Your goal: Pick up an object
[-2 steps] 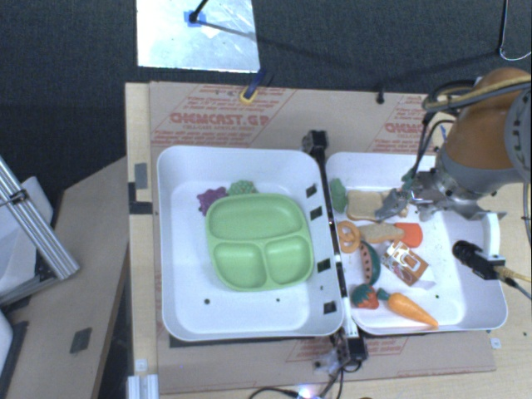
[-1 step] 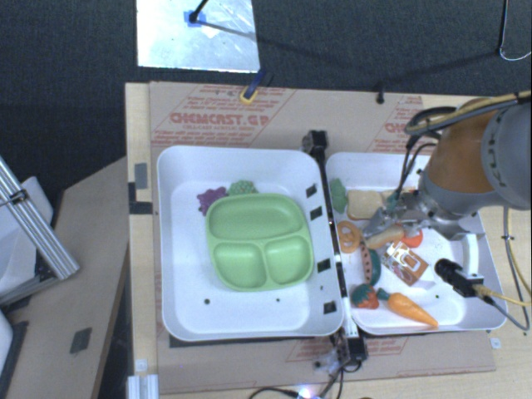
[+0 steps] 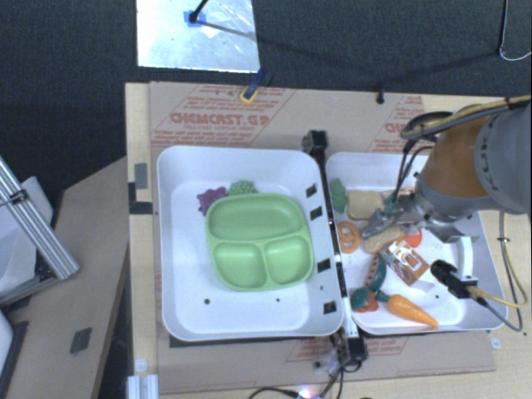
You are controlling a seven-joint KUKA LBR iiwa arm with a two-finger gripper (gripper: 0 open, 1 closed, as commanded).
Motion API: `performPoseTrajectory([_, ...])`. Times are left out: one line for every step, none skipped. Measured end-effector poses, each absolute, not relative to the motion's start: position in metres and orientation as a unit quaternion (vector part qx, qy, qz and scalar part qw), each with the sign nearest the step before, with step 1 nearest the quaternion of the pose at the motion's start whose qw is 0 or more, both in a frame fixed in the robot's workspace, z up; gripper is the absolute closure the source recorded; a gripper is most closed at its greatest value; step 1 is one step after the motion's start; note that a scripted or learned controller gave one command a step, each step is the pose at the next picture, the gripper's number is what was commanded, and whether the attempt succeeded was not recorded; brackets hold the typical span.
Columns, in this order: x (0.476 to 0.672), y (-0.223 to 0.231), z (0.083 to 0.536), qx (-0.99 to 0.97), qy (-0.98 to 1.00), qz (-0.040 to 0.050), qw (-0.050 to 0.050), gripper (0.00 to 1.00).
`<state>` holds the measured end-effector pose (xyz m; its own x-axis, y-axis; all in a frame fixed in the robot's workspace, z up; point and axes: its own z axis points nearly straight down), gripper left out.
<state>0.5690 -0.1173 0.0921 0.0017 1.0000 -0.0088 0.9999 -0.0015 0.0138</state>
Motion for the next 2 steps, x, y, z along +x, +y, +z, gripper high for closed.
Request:
performPoseTrajectory([0.573,-0.119,0.107,0.708,0.706,0.0057,0.014,1.00])
performPoseTrajectory([0.573,-0.114,0.171,0.706,0.709,0.0020,0.003,1.00])
